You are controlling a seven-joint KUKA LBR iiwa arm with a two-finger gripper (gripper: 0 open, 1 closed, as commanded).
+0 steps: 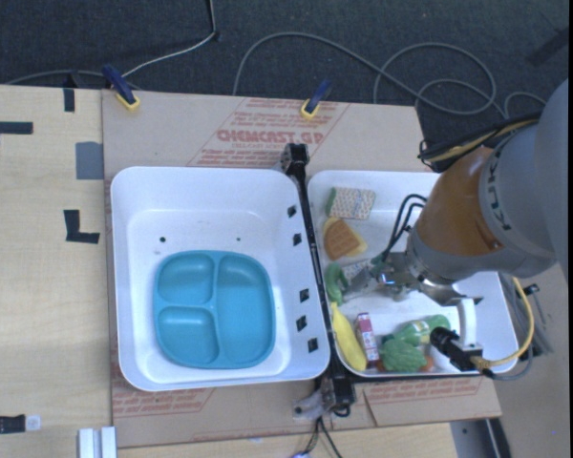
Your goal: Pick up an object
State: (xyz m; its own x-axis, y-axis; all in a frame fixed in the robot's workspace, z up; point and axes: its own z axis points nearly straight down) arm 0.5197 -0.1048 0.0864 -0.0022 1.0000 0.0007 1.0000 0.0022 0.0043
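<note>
My gripper (pixel 374 278) is low in the right bin (pixel 501 337), near its left middle, at the end of the grey and orange arm. Right beside it on the left lies a small green item (pixel 334 281), partly hidden by the gripper. An orange-brown piece (pixel 342 239) rests just behind it, and a pale green-and-white pad (pixel 351 201) sits at the bin's far end. Toward the front are a yellow banana (pixel 348 340), a small red bottle (pixel 366 333) and a green broccoli-like piece (pixel 401 352). I see nothing held.
The left bin (pixel 134 208) holds a blue divided plate (pixel 214 309). A black divider (pixel 306 256) runs between the two bins. The arm covers the right bin's middle and right side. Cables trail across the dark floor behind the cardboard sheet (pixel 258 132).
</note>
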